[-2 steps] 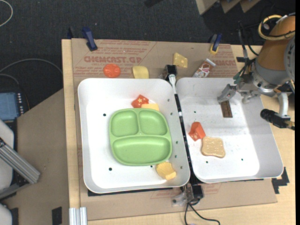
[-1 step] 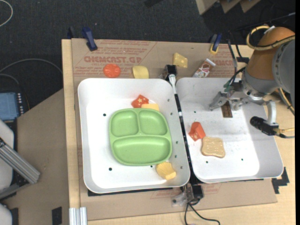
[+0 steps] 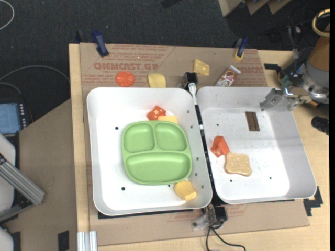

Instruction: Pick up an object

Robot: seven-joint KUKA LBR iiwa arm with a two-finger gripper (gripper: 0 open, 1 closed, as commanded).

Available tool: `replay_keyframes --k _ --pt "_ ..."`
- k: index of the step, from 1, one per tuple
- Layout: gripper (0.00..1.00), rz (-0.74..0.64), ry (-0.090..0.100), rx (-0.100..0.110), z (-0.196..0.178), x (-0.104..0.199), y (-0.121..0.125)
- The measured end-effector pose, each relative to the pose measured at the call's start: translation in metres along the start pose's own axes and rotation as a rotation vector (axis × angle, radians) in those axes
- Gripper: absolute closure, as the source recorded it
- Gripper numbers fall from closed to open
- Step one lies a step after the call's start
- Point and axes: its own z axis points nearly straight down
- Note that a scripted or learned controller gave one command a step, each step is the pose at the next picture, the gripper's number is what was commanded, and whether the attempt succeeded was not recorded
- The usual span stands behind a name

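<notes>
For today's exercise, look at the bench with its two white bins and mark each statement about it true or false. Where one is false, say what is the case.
1. The green plate lies in the left bin. True.
2. The toast lies on the green plate. False: it lies in the right bin, beside the red block.
3. The gripper is over the left bin. False: it is at the right bin's far right corner.
4. A brown bar lies in the right bin. True.
5. The orange disc lies outside both bins, on the board behind them. True.
</notes>
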Motion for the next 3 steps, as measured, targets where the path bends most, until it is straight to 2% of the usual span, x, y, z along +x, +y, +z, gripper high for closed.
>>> replay_keyframes --k 1,2,3 --pt "0.0 -0.007 0.009 0.012 0.039 0.053 0.005" --pt "0.0 -0.001 0.006 0.012 0.071 0.016 0.001" --pt "1.0 -0.004 0.005 0.007 0.058 0.017 0.003"
